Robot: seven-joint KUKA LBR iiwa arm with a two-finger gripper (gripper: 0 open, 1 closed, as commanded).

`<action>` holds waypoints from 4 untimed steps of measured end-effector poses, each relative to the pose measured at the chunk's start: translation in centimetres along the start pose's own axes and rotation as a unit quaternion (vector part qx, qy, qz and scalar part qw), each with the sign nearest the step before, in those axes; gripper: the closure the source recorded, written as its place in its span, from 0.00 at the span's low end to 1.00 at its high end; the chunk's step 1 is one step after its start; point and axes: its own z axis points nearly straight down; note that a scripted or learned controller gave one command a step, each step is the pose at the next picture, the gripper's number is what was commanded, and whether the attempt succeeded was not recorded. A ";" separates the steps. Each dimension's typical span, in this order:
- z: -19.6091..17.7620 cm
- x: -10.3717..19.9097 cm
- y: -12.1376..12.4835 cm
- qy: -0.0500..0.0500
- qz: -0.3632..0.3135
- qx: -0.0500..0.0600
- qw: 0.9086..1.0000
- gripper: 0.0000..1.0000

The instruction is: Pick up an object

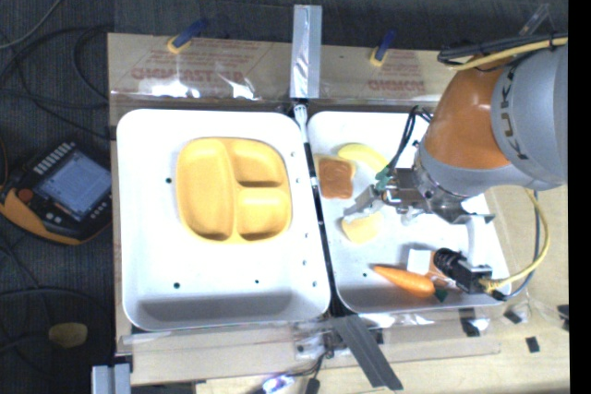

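Over the right bin [480,231], my gripper [362,206] hangs open above a pale yellow piece [362,227], where crowding toast [335,178] could spoil my grasp

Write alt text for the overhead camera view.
A grey robot arm with an orange band reaches from the right over the right white bin, its claw above a pale yellow food piece near a brown toast slice and an orange carrot. The left white bin holds a yellow divided tray.
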 end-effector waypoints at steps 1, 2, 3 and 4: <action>9.3 -5.7 -1.3 -0.001 0.005 -0.005 1.000 0.00; 9.4 -4.6 5.6 -0.003 -0.053 -0.007 0.999 0.00; 9.4 -3.6 11.3 -0.003 -0.091 -0.006 0.996 0.00; -0.2 0.8 13.7 -0.003 0.144 -0.001 0.990 0.00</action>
